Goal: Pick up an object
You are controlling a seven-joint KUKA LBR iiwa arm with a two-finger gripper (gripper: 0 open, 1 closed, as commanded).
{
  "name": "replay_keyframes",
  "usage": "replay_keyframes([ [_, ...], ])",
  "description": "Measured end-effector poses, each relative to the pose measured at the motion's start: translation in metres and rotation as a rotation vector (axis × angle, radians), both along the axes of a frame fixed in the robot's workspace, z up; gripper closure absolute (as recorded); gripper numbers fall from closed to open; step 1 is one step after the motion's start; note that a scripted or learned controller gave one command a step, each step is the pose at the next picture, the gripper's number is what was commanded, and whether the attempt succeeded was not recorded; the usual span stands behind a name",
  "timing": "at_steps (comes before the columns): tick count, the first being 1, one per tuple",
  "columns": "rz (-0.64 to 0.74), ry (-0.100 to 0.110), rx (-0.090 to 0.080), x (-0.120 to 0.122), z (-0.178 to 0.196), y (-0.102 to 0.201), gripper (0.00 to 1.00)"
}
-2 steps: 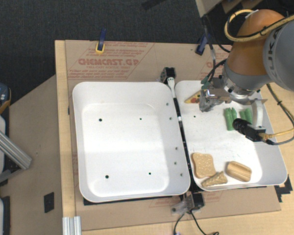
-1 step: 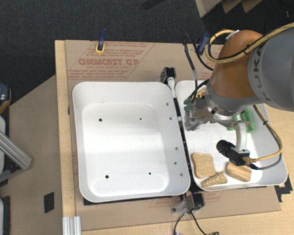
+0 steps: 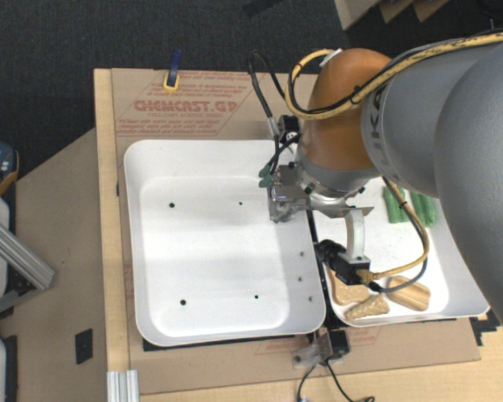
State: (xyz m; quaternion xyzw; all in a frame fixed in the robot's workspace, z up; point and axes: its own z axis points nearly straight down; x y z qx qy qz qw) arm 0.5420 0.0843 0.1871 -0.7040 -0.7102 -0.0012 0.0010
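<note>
My gripper (image 3: 279,206) hangs low over the right edge of the left bin (image 3: 151,224), close to the wall between the two bins. Nothing can be seen held in it. In the right bin (image 3: 465,296), a green ribbed object (image 3: 407,205) lies at the back, partly under the arm. Several tan wooden pieces lie at the front: a long block (image 3: 409,295), a rough-textured piece (image 3: 366,309) and a flat piece (image 3: 345,291). The grey arm with its orange band covers most of the right bin.
The bins rest on a brown cardboard sheet (image 3: 184,103) with red lettering. A blue and yellow clip (image 3: 173,72) sits at its far edge. A metal rail (image 3: 17,254) stands off the bench at the left.
</note>
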Motion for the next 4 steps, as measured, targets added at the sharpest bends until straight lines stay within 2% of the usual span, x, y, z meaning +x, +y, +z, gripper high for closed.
replay_keyframes([
  [1,-0.009,0.000,-0.003,0.000,0.000,-0.006,0.00],
  [2,-0.008,-0.002,-0.003,-0.042,-0.106,0.030,0.00],
  [3,-0.005,-0.003,-0.002,-0.021,-0.077,0.057,0.00],
  [4,-0.015,-0.008,-0.005,0.002,0.002,-0.010,0.00],
])
